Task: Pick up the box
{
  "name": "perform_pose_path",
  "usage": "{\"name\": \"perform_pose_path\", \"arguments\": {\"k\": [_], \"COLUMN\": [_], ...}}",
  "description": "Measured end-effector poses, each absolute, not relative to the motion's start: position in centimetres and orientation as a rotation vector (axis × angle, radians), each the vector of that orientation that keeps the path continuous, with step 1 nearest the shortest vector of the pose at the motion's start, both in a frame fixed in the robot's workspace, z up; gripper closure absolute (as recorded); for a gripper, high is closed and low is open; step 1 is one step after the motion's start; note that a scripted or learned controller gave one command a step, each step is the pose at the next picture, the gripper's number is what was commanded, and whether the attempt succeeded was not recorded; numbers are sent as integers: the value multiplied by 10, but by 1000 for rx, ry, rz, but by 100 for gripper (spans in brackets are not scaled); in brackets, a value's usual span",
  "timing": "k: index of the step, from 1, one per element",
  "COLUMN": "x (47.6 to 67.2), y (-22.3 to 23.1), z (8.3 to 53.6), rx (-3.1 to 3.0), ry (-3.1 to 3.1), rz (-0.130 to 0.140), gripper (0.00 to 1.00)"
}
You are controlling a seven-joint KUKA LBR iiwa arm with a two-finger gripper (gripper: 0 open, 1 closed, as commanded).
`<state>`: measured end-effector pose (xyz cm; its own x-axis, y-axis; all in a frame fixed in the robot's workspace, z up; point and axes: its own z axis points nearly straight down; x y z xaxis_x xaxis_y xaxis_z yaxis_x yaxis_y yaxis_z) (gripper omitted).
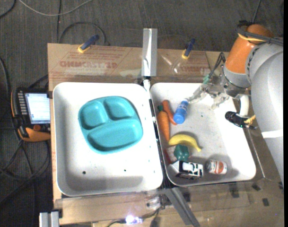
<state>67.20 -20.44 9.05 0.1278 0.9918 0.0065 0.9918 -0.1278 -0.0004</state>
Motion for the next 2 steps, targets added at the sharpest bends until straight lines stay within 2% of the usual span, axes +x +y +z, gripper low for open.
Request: {"name": "perform_pose_path", "arguments": {"k": [1,2], "x": [672,656], "y": [-204,-158], "z": [90,89], "rx": [-2356,-2712], "ry": [-2073,-1603], "rz": [-7,-7], "gripper": [0,0]}}
